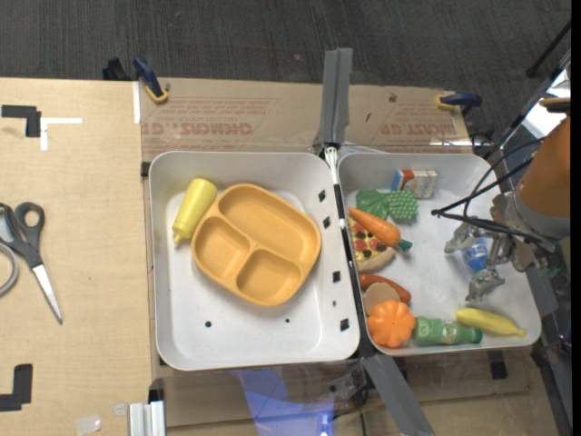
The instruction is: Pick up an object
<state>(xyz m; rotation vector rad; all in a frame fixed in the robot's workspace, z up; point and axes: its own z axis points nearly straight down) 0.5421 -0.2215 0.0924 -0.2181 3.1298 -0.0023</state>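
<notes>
From the overhead camera, my metal two-finger gripper [478,263] hangs low in the right white bin [427,163], near its right wall. My jaws look clamped on a small blue object [475,255], though the glare makes that uncertain. Just below lies a yellow plastic banana [490,321] along the front edge, beside a green bottle [447,332] and an orange pumpkin [391,322]. Open floor lies left of me. The left white bin [172,334] holds a yellow divided tray [256,242].

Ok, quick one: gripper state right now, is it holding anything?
Gripper: in the right bin, above a small blue thing; open or shut cannot be told.
</notes>
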